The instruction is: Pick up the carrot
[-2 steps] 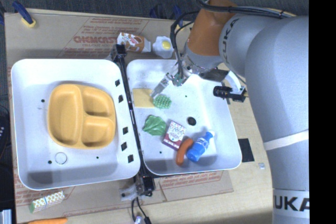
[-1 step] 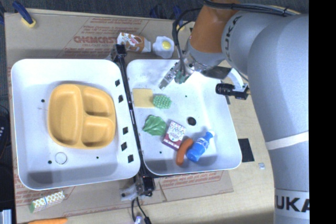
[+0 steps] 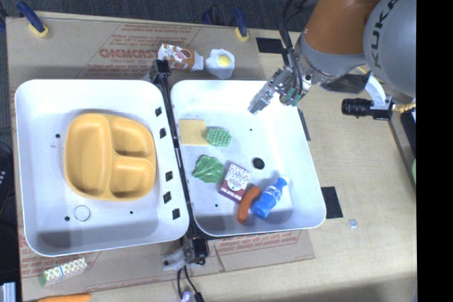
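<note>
Over the right white plastic bin (image 3: 297,145), at its one o'clock corner, the metal two-finger gripper (image 3: 259,105) hangs; whether it's parted I cannot tell. The small orange carrot (image 3: 245,204) lies at six o'clock, touching the blue plastic bottle (image 3: 268,199).

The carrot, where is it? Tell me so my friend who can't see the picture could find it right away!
Look in the right white bin, down at its near edge. The carrot lies there, tucked between a dark red packet on its left and a blue bottle on its right. It is the only orange, stick-shaped thing in that bin.
</note>
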{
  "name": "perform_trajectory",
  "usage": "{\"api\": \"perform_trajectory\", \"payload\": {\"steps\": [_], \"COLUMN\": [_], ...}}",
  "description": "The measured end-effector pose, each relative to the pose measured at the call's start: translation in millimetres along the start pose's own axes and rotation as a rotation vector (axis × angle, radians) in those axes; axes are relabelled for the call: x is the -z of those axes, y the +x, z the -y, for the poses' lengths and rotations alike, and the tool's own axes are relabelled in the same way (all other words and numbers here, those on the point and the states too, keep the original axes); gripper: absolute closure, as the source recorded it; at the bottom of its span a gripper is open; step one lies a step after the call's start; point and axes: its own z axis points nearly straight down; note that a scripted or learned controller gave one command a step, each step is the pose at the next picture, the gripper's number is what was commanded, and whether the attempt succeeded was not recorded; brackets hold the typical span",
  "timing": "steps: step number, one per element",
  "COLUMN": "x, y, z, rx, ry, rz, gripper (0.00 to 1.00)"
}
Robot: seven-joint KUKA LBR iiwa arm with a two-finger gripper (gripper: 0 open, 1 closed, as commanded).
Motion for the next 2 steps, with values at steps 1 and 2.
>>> {"api": "perform_trajectory", "payload": {"steps": [1, 2], "x": [55.0, 51.1], "y": [-36.8, -38.6], "z": [27.4, 50.5], "rx": [0.269, 0.755], "ry": [0.001, 0.0], "rz": [-0.001, -0.005], "gripper": [1.0, 1.0]}}
